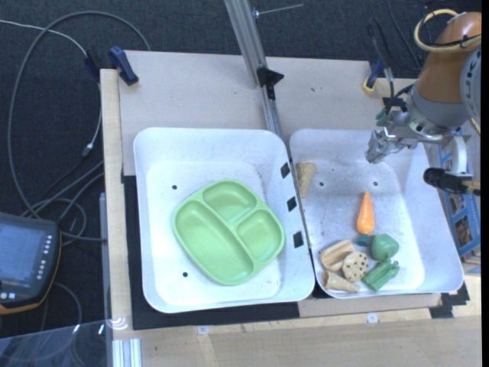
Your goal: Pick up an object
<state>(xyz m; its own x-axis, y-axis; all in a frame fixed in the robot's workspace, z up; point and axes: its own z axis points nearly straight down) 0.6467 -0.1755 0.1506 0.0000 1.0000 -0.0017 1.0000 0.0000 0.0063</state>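
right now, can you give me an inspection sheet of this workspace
surface: bench bearing left bin and right bin
job's things: carrot, cookie, green toys, tan pieces, cone, all in right bin
clutter: green divided plate in left bin
grippers: gripper above right bin's far edge, holding nothing seen
cables: grey loops on floor at left
surroundings: pendant, blue clamp

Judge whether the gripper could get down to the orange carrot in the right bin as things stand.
Probably yes. The gripper hangs over the right bin, and the carrot lies apart from the other food, with nothing over it.
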